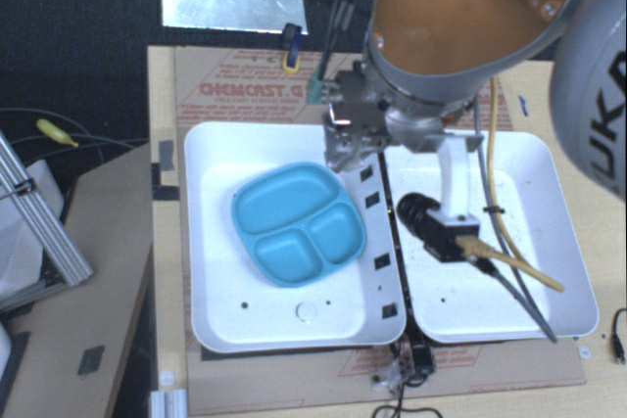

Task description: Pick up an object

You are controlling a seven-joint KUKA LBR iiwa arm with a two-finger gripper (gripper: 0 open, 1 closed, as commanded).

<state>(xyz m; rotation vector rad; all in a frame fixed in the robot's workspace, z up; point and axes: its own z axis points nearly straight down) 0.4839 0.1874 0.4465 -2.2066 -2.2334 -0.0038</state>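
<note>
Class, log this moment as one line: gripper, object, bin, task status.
gripper: low at far right edge of blue divided plate | plate: lying flat in left bin | contact: unclear | pick: not yet lifted

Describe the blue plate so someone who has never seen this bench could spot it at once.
Of the two white bins side by side, take the left bin. In its middle lies a plate, light blue, rounded, split into three compartments. It is the one blue thing against the white.
</note>
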